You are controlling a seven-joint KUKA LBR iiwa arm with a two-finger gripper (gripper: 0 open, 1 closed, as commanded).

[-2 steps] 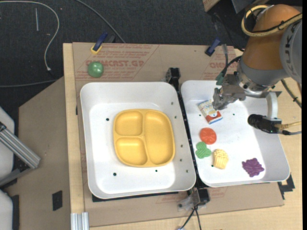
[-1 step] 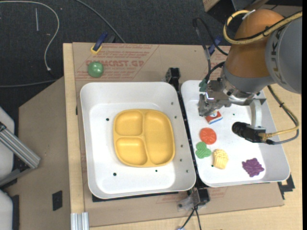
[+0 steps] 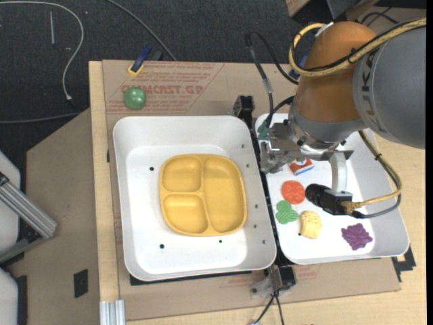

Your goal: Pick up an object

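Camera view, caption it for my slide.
Grey KUKA arm over right white bin of small toy foods; yellow divided plate in left bin.

white bins: two (image 3: 128,141) (image 3: 389,242)
yellow tray: one (image 3: 203,193) (in the left bin)
small toys right of the yellow tray: four (image 3: 293,191) (image 3: 286,212) (image 3: 310,223) (image 3: 356,235)
green ball: one (image 3: 135,98)
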